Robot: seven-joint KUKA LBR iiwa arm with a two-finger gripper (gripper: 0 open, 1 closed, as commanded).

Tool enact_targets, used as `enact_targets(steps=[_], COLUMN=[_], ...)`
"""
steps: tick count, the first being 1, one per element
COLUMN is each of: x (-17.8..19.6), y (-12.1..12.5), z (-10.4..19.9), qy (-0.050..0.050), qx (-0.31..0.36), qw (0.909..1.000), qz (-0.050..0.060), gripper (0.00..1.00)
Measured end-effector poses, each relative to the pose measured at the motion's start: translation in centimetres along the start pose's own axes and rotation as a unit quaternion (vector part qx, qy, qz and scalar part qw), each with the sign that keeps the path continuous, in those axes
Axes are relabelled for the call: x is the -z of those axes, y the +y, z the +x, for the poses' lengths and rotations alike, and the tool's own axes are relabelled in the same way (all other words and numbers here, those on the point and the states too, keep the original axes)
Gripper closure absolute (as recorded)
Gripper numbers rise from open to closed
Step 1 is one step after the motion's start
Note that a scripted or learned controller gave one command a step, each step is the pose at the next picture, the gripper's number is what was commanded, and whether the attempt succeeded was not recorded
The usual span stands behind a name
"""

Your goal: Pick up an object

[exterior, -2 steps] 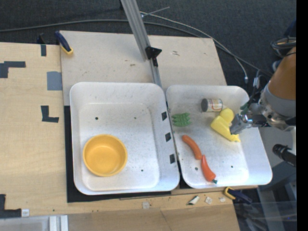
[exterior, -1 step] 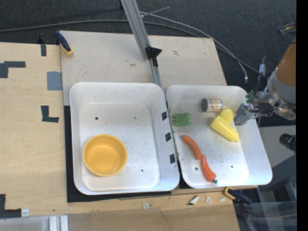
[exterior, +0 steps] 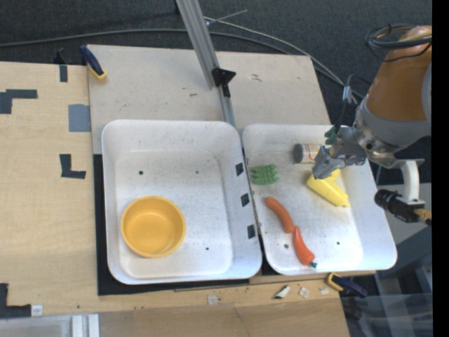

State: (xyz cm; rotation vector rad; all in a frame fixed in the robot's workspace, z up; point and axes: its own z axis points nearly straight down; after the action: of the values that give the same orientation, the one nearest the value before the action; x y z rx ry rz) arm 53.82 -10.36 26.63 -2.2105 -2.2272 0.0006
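Right, the gripper (exterior: 327, 168) is seen low over the right bin (exterior: 365, 248), just at the upper end of the yellow wedge-shaped piece (exterior: 328, 190), w/ a small grey-and-tan cylinder (exterior: 306, 152) close beside it; whether the claw is wide or narrow can't be told from this angle, and nothing is visibly held. The approach-to-grasp step is judged to be in hand, so a final drop onto the yellow piece and a clean close are called for next, w/ the orange carrot (exterior: 302, 246), orange sausage (exterior: 280, 214) and green item (exterior: 264, 175) left alone, and the yellow bowl (exterior: 153, 226) sits in the left bin (exterior: 168, 135).
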Motion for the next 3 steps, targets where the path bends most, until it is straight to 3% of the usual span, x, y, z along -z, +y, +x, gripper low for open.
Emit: enact_targets(steps=[3], x=[-2.3], y=[5.5], z=[14.3], qy=[0.0], qx=[0.0], qw=[1.0], qz=[0.001], gripper=[1.0])
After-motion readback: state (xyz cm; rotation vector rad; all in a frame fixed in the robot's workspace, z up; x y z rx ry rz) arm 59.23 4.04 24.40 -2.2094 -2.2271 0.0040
